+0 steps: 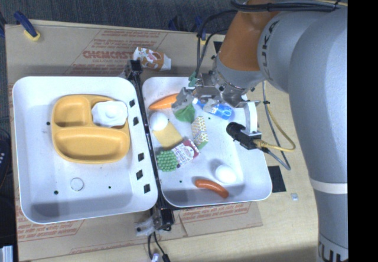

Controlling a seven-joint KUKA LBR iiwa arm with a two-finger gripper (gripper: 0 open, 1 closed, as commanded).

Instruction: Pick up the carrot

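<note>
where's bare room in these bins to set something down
Left bin: bare floor below the yellow tray. Right bin: crowded from carrot down to peas; small gap between peas and sausage.

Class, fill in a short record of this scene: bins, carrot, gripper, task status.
left bin: yellow divided tray, white item in one compartment
right bin: carrot, sausage, peas, other food items
carrot: lies by right bin's upper-left corner
gripper: over right bin, beside carrot
task status: carrot not yet lifted
</note>
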